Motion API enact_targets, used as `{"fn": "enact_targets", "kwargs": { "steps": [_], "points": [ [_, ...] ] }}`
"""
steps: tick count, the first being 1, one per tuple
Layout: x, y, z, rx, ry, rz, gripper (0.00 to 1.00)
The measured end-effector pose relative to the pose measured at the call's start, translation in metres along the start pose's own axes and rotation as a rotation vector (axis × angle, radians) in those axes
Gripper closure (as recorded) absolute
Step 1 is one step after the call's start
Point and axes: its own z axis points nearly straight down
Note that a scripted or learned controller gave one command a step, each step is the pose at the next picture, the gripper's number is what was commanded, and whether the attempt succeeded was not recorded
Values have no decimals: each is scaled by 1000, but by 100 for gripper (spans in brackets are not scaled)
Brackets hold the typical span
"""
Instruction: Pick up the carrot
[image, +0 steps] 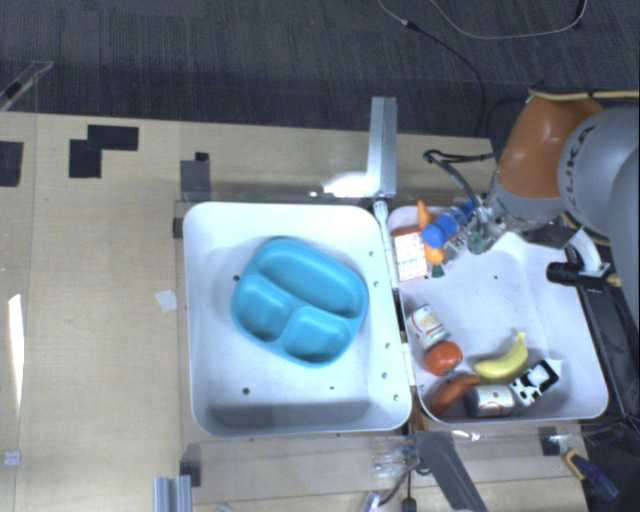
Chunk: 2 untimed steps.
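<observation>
A slim orange carrot (424, 214) lies in the far left corner of the right bin (560, 330), its lower part hidden behind a blue object (437, 233). My gripper (470, 237) hangs low over the far end of that bin, just right of the blue object and roughly a hand's width from the carrot. Cables and the wrist blur its tip.
A white carton (409, 255) lies beside the carrot. Nearer in the right bin are a small jar (427, 324), a red round fruit (443, 356), a reddish-orange long item (455, 390), a banana (502, 362) and a can (492, 400). The left bin (210, 330) holds a blue divided plate (300, 300).
</observation>
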Motion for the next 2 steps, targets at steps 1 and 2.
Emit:
{"fn": "enact_targets", "kwargs": {
  "steps": [1, 2],
  "points": [
    [62, 10, -147, -3, 3, 267, 100],
    [42, 46, -115, -3, 3, 178, 100]
  ]
}}
